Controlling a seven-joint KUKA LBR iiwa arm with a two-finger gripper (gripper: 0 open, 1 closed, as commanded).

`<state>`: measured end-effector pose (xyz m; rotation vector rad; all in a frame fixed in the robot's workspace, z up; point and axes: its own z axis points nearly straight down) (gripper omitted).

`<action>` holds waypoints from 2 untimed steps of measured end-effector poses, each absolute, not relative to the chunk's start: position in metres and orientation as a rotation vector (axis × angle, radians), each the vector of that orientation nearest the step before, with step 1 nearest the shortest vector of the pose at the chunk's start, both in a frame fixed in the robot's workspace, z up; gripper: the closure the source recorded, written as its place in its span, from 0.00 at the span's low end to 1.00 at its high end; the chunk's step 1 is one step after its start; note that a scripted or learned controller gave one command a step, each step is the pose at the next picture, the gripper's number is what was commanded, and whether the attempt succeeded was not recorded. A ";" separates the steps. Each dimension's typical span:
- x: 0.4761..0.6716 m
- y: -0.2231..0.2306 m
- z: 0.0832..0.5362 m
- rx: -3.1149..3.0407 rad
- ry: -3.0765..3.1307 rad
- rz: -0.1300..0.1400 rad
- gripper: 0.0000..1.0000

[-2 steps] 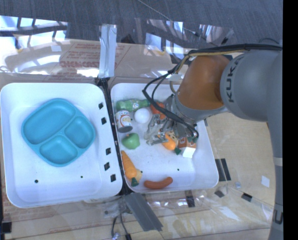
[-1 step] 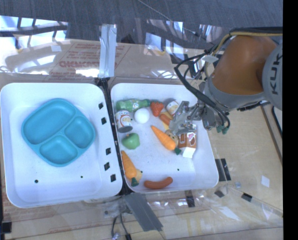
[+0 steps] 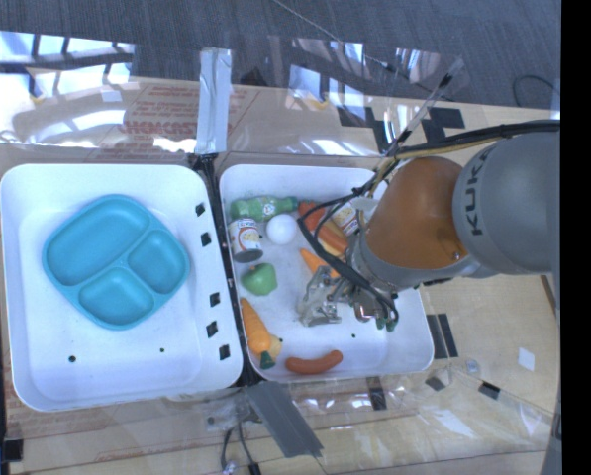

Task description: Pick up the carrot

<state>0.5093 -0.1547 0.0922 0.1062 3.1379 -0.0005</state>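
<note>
Arm hangs over right bin; hand (grip unclear) near carrot.

Open floor in right bin limited to a patch around gripper, between green ball and the arm; further passage along the bottom wall blocked by sausage; carrot lying against the left wall, just beside the divider; upper zone crowded by can, green bottle, white ball, orange pieces; left bin occupied centrally by blue tray, margins free.
</note>
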 end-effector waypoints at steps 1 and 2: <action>0.479 -0.179 0.273 -0.022 3.130 -0.009 1.00; 0.526 -0.206 0.439 -0.150 3.127 -0.010 1.00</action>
